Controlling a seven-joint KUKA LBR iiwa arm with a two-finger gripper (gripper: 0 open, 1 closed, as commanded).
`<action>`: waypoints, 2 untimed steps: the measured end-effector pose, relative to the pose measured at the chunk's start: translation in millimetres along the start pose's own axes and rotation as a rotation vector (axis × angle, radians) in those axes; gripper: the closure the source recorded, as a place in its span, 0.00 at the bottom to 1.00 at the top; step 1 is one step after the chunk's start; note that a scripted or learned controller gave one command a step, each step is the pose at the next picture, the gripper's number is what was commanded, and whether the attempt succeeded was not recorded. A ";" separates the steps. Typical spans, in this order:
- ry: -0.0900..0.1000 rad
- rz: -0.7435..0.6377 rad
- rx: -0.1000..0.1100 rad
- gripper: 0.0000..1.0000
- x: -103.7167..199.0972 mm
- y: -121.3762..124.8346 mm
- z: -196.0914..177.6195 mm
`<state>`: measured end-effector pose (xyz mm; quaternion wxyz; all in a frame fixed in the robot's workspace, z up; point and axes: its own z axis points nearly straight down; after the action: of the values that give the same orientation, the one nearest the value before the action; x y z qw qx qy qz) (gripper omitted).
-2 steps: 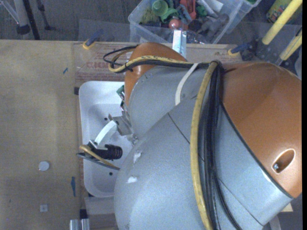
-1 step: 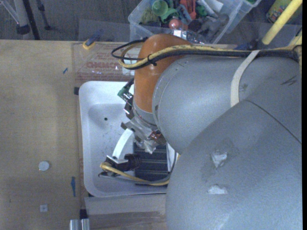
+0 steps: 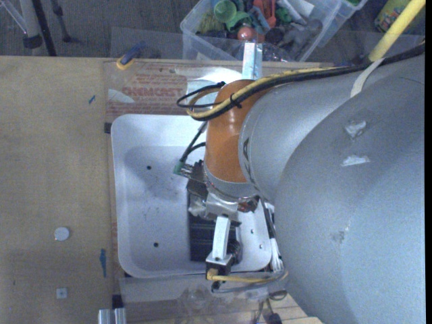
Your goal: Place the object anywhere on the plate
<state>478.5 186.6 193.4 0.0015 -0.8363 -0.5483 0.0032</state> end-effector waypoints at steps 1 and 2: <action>0.000 0.164 0.000 1.00 34.9 -15.3 55.2; 0.001 -0.404 -0.006 1.00 42.4 3.2 15.6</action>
<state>498.2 224.2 177.6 -0.0002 -0.7093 -0.7049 0.0007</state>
